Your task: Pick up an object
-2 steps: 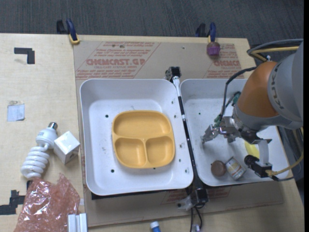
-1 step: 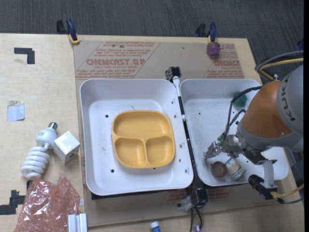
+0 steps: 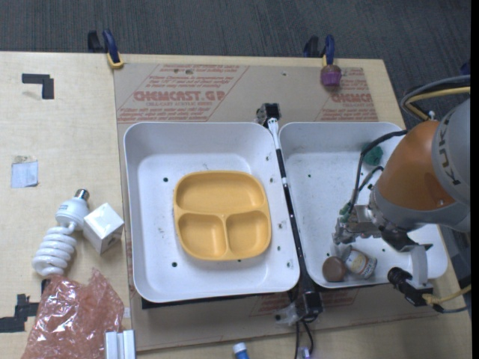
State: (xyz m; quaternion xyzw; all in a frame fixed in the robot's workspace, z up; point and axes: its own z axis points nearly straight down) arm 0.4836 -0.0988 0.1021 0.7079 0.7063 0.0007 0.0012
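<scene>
Camera view, two bins [image 3: 150, 155], one yellow tray [image 3: 222, 215]

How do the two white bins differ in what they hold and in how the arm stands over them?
The left bin holds a yellow divided plate lying flat at its middle; the right bin holds a small brown object and a small jar near its front edge. The arm stands over the right bin, not the left bin. Both are shallow, white and side by side.

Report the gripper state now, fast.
Gripper: cannot be told; it hangs low in the right bin, just above a small jar and a brown ball.
</scene>
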